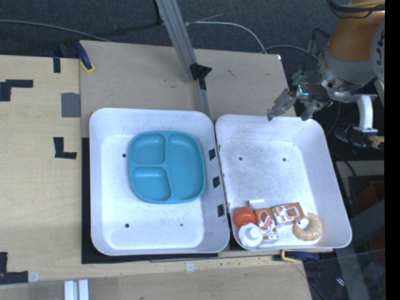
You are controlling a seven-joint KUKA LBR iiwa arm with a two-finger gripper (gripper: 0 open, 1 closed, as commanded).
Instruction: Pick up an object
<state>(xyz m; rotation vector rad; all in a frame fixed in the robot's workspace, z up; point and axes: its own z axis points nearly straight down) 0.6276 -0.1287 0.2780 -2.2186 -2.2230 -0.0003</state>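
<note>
Fingers spread apart, nothing between them: the gripper (289, 110) hangs over the far rim of the right bin (275, 167). Every candidate sits at that bin's near edge, well apart from it: orange ball (244, 217), white cup (250, 235), red-and-white packet (279, 216), tan ring (308, 227). Nothing picked; approach and grasp are all to come.
</note>
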